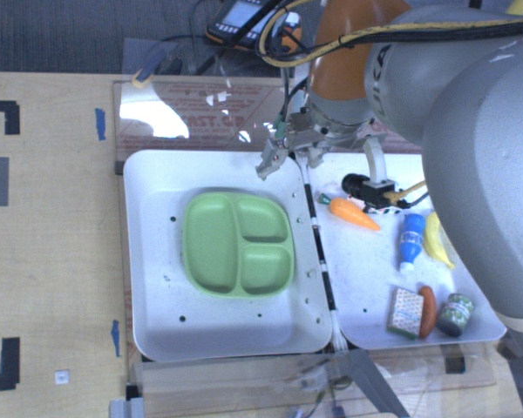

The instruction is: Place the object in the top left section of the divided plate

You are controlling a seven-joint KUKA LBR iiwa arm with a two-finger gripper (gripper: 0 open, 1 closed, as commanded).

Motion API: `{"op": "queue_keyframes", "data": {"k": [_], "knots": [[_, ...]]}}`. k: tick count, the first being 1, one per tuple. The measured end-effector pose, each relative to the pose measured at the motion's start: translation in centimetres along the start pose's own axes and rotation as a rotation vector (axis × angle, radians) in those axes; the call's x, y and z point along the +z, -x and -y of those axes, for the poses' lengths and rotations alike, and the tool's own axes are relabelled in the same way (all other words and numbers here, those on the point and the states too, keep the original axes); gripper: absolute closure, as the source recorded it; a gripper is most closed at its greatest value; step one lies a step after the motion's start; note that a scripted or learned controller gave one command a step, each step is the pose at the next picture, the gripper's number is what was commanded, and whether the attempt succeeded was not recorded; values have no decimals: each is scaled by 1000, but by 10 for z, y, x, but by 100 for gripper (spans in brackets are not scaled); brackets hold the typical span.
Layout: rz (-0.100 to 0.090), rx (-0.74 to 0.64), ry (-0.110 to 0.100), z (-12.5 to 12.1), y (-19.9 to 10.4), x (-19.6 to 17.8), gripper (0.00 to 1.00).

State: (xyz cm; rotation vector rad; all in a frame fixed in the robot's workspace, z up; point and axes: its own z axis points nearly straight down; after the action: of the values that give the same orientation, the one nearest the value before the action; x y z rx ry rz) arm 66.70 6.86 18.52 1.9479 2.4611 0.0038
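Bench: pale wood bench (52, 233) under a fixed overhead camera, carrying a left bin (148, 320) and a right bin (366, 268), both shallow and white, rims touching.
Plate: green divided plate (211, 242) lies in the middle of the left bin with nothing on it. One long section runs down its 9 o'clock side and two small ones stack on its 3 o'clock side. I take the far end of that left side as my target, though I cannot be sure of it.
Gripper: my gripper (288, 159) hangs over the far rim where the bins meet, at 1 o'clock from the plate. My fingers are spread, with nothing between them.
Object: the task names none. I judge it to be the carrot (356, 214), the thing nearest me, at 4 o'clock from my gripper. It lies flat in the right bin, well apart from the plate, with its thin tip toward 4 o'clock.
Neighbours: a blue bottle (410, 238) and a banana (437, 238) lie at 3 o'clock from the carrot. A sausage (428, 310), a patterned box (407, 312) and a dark jar (455, 313) sit toward 5 o'clock.
Handling: probably a light, stiff toy, not fragile. It looks smooth and tapered, so it may squirt toward the thin end.
Hold: across the thick half, with my fingers set crosswise to its length.
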Motion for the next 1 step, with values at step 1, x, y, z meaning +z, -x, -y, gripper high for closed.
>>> {"op": "queue_keyframes", "data": {"k": [1], "knots": [[0, 90, -2, 27, -29, -49, 0]]}}
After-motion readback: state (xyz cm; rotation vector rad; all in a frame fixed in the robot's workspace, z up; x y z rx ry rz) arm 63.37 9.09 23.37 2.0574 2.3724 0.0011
